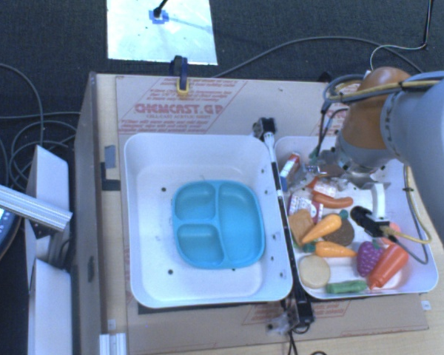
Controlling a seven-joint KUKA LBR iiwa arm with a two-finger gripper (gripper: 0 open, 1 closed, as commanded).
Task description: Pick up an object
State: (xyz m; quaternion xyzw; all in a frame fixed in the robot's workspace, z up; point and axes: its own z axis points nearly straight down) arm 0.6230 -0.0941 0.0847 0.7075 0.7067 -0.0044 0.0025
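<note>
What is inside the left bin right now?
The left bin holds a blue divided tray, lying flat near its middle, with nothing visible in its compartments. Whatever lies under the tray is covered.

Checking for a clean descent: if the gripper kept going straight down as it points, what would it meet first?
Likely the toy sausage under the gripper in the right bin; depth is unclear.

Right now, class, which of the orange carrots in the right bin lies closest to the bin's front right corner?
The big carrot beside the purple grapes; the other two carrots lie nearer the bin's middle.
</note>
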